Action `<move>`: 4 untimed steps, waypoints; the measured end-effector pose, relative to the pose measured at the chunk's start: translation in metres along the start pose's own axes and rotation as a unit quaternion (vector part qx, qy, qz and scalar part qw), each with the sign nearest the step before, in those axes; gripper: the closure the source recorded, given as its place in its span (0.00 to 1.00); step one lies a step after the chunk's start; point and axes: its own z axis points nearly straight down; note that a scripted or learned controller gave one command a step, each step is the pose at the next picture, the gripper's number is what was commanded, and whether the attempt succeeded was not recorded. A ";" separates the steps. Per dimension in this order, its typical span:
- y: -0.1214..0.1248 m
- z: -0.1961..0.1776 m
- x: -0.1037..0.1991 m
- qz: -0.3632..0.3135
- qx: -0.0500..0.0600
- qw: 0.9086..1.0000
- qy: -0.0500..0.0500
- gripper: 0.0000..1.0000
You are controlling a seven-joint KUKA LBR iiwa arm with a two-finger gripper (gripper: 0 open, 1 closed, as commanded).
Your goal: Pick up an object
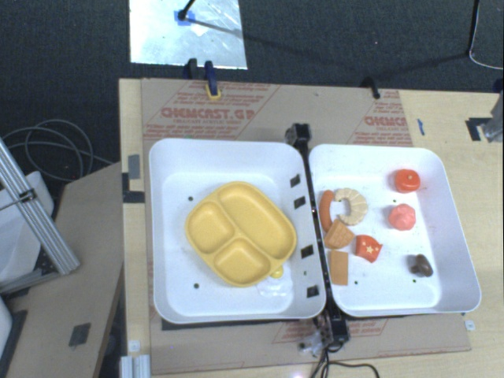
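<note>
Camera view: right bin [453,235] holds all the candidates, none lifted yet. Arm barely in frame, a grey sliver at the right edge [494,120]; gripper state, can't tell.

Best targets, my call: the pink lump [402,216] or the red tomato-like piece [406,180]. Both sit apart from neighbours with bare bin floor around them, so fingers can straddle without bumping anything. The dark brown piece [421,265] is also isolated but close to the right wall; less room on that side.

Avoid the cluster near the bin's left wall: sausage [325,209], ring-shaped biscuit [350,205], tan wedge [340,234], orange bar [339,267] and red piece with a star mark [368,247] lie touching or just beside each other. A descent there likely pushes things or pinches two.

Approach: come straight down centred on the item, close across its narrow axis, lift vertically. Rounded toys may squirt out if off-centre.

Left bin [169,290] holds a yellow divided plate [240,232]; not graspable flat. Black clips [299,203] along the seam between bins stick up, keep clear.
</note>
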 end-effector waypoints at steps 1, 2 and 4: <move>0.001 -0.011 0.000 -0.002 -0.002 1.000 0.000 1.00; 0.001 -0.022 0.000 -0.004 -0.004 1.000 -0.001 1.00; 0.002 -0.045 -0.001 -0.007 -0.007 1.000 -0.002 1.00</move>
